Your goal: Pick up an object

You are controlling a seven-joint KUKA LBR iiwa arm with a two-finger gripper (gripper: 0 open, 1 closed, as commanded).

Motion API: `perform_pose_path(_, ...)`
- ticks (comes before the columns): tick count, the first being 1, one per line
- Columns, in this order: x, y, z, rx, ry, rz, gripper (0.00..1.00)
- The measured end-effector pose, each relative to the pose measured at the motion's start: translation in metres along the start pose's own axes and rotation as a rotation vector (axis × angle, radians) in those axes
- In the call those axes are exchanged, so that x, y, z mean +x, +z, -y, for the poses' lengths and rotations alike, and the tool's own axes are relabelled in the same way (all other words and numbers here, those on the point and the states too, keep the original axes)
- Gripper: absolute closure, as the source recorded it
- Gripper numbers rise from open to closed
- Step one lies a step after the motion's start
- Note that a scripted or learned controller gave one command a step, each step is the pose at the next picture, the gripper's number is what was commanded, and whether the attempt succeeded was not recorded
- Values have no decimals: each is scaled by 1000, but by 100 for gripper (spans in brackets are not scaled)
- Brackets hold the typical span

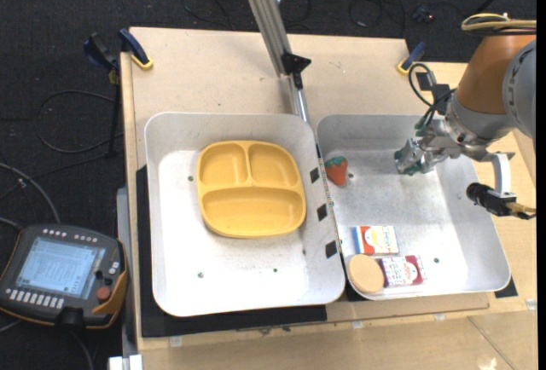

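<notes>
The tool [412,160] sits over the upper part of the right bin [461,215], near that bin's far wall, at the end of the grey arm [503,95] that enters from the right with its orange band uppermost. Whether the tool is open or closed cannot be told: it is small and blurred against the bin floor. Nothing is seen between its tips.

The desk [213,70] carries 2 shallow white bins side by side. The right bin holds 4 objects. A red strawberry toy [338,170] with a green top lies near the bin's upper left corner, just beside the divide between the bins and well apart from the tool. A white and orange carton [374,239] lies flat toward the near left. Just below it a round tan disc [368,274] rests at the near left corner, touching or just beside a red and white packet [401,271] to its right. None of these 4 objects is in contact with the tool.

The left bin [171,215] holds 1 object: a yellow divided plate [251,189] with 3 compartments, lying flat in the upper middle of the bin.

A teach pendant [60,273] with a lit screen lies on the floor left of the desk. A grey metal pole [266,6] slants across the top of the desk toward the divide.
</notes>
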State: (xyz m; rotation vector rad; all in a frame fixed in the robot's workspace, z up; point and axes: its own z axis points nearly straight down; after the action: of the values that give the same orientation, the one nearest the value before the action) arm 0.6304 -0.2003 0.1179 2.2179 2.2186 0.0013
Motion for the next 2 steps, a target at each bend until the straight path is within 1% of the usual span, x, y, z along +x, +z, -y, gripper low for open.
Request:
perform_pose_path(1,2,-47,6,-1,1,-1,100)
perform_pose_path(2,11,-94,2,-3,-3,-1,100)
